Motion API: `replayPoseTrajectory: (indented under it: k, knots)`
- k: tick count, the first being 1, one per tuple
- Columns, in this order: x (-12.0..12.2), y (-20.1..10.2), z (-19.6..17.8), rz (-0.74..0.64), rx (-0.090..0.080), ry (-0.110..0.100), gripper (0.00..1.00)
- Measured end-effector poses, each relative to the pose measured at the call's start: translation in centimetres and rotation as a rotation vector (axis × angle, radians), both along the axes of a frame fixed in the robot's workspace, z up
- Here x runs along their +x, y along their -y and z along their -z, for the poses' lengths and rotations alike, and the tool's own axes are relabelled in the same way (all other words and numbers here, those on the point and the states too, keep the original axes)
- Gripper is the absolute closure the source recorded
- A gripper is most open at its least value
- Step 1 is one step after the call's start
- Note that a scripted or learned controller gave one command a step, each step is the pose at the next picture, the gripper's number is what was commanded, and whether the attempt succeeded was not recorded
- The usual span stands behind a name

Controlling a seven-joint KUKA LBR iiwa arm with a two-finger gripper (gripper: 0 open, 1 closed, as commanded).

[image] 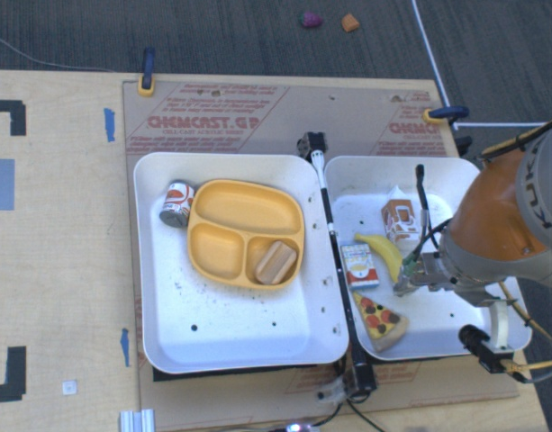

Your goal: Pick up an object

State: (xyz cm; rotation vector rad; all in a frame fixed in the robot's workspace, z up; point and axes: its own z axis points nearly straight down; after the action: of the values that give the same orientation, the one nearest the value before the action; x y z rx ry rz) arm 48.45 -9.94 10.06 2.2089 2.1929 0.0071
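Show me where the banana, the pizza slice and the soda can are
banana (384,250), camera view, on the middle of its yellow curve.
pizza slice (383,320), camera view, on its topped face near the centre.
soda can (176,203), camera view, on the side of the can lying beside the yellow tray.

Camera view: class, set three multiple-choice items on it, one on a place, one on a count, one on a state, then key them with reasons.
1. Where does the can lie?
A. left bin, beside the tray
B. right bin
C. on the floor

2. How many compartments does the tray have?
A. two
B. three
C. five

3. How does the banana lie?
A. peeled, in the tray
B. hanging from the gripper
C. flat in the right bin

Key:
1 A, it lies at the tray's left edge.
2 B, one long section above two smaller.
3 C, it rests on the bin floor between two small cartons.
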Motion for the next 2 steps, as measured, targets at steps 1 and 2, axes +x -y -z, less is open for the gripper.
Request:
replayPoseTrajectory:
  k: [1, 2]
  knots:
    - [0.0, 0.0, 0.0, 0.000, 0.000, -0.001, 0.00]
    - [-0.3, -0.5, 1.1, -0.004, 0.013, -0.014, 0.00]
